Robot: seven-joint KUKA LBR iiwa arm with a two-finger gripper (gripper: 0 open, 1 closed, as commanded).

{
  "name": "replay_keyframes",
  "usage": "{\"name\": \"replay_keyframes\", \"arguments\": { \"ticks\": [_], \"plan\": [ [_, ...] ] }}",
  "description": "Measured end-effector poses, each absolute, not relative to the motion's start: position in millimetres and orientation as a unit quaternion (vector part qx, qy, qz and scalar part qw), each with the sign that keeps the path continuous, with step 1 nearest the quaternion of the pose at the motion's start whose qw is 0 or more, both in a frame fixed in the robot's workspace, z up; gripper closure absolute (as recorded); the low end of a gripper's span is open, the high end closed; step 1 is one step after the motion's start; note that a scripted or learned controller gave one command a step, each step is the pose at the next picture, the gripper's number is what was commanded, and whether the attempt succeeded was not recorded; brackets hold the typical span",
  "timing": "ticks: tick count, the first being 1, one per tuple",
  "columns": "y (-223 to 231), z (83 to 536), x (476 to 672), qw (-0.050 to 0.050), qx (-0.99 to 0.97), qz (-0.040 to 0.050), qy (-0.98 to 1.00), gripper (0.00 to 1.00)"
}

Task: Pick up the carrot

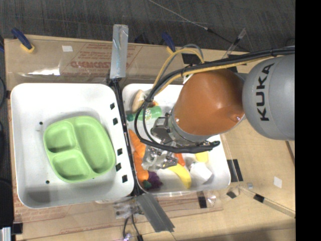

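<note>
The carrot (136,143) lies lengthwise along the left wall of the right bin (220,177), its long axis running from the far end toward the near end of the view, leaning slightly right as it comes nearer; which end is the tip cannot be told, since the arm (210,104) and cables cover part of it. It sits just to the left of the gripper (156,159), close beside the metal fingers but not between them. It shows as a slim orange strip, smooth and bright. The gripper hangs low inside the right bin beneath the arm's orange band, and whether its fingers are spread or closed cannot be told from this angle. Directly nearward of the gripper are a small orange piece (144,175) and a dark purple item (154,181); to its right lie a yellow banana-like piece (181,175) and a white block (200,173). Beyond the gripper, toward the far wall, is a green item (150,112). Well to the left, the left bin (20,134) holds a green divided plate (79,148).
</note>
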State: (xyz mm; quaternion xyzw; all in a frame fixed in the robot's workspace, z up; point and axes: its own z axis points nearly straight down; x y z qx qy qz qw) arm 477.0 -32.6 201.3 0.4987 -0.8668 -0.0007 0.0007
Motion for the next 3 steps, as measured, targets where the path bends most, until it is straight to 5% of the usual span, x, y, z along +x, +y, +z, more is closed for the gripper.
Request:
{"name": "replay_keyframes", "arguments": {
  "ticks": [2,3],
  "plan": [
    [-70.5,235.8,477.3,-0.001,0.548,0.0005,-0.837,1.00],
    [-36.0,225.1,500.6,-0.002,0.435,0.0001,-0.900,1.00]
  ]
}}
